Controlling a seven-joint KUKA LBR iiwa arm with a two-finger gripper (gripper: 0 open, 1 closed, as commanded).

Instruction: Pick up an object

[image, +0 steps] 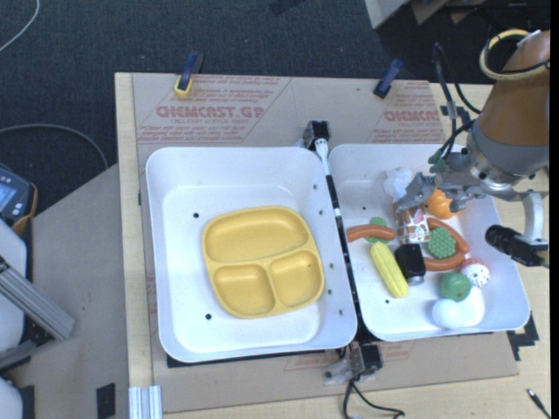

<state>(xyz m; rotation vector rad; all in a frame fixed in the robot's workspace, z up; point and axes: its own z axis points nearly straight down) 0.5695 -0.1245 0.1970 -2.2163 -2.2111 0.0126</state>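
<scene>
While the left bin [166,190] is carrying nothing but a yellow tray [260,260] with three compartments, the things worth grasping are all lying in the right bin [367,168], so the work is belonging there. Going rightward across that bin, an orange sausage [369,232] is lying nearest the divider, with a corn cob [389,269] slanting just below it and a black block [410,262] touching the cob's right side. Further right, a green brush-like piece [443,243] is resting beside the block, a green ball [455,285] and a white ball [458,312] are sitting near the front wall, and a small white die [477,276] is lying just beside the green ball. The gripper [415,223] is hanging low over the middle of this crowd, apparently just above the black block, and I cannot tell whether it is spread or pressed together, nor whether anything is sitting in it. To do the pick well, I judge the arm should be aiming at one piece with free sides, since the cob and block are touching and may be getting pushed rather than caught; the green ball may be rolling away under a glancing descent. Coming straight down and centring before closing seems the safer course.
</scene>
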